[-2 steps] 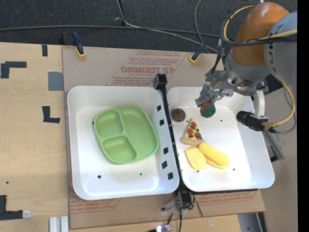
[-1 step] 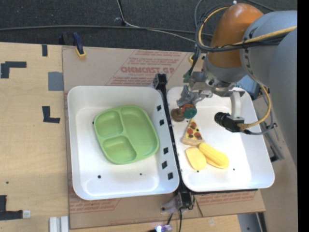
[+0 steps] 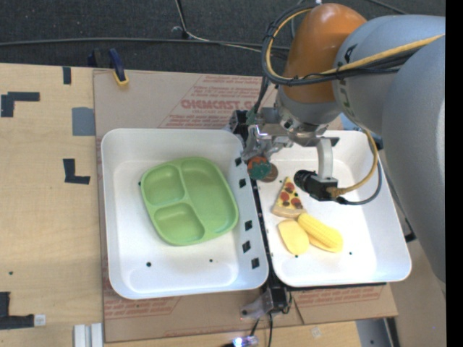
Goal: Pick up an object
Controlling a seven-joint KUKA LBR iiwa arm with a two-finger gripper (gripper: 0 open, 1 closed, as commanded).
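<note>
Reading from left to right, we first see the pale wooden bench (image 3: 43,215), marked with dark tape pieces, and on it a brown cardboard sheet (image 3: 181,100) printed in red. On the cardboard lies the left bin (image 3: 119,165), a shallow white tray with rounded corners and a smooth, glossy floor. In it rests a light green plate (image 3: 189,201), a matte plastic dish moulded into three compartments and set at a slant.

At the divider between the bins we see a small round object (image 3: 261,170), brownish red with a green patch, directly below the gripper (image 3: 259,155). We cannot tell whether the gripper holds it, nor how its jaws stand.

In the right bin (image 3: 376,266) lie a pizza slice (image 3: 289,199), a triangular toy with red dots on a tan crust, then a pale yellow rounded piece (image 3: 293,237) touching a brighter yellow ridged corn cob (image 3: 320,231). Above them hangs the grey arm (image 3: 405,121) with its glossy orange band (image 3: 318,38) and looping cables.
</note>
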